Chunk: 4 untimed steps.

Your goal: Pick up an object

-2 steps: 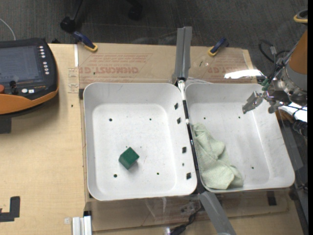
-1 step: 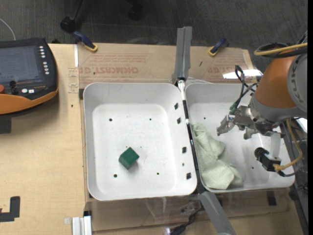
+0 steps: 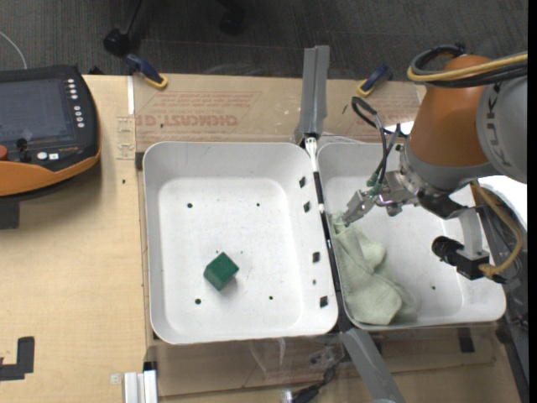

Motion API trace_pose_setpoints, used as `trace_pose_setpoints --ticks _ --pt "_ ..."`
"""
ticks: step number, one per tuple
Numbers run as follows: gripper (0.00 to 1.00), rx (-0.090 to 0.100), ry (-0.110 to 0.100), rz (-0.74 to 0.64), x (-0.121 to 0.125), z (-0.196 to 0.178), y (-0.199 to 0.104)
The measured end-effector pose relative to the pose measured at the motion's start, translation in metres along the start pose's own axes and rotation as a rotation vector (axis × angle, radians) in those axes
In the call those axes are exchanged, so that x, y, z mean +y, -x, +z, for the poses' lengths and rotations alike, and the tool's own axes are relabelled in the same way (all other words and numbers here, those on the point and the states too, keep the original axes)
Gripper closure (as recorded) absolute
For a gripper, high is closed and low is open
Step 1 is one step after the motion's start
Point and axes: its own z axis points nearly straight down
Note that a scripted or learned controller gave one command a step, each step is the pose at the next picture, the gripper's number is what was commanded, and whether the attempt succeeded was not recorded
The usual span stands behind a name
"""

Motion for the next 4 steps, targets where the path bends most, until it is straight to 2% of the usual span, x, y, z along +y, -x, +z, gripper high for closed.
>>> trace_pose_setpoints --ticks 1,2,3,4 --pt "0.0 0.0 -0.005 0.347 -0.031 0.001 -0.072" --pt "0.0 0.0 -0.004 0.348 -0.031 0.001 -0.072" --pt "0.0 0.0 -0.005 0.56 -0.04 0.001 -0.091" --pt "0.0 -0.002 -0.005 0.62 0.003 0.001 -0.103"
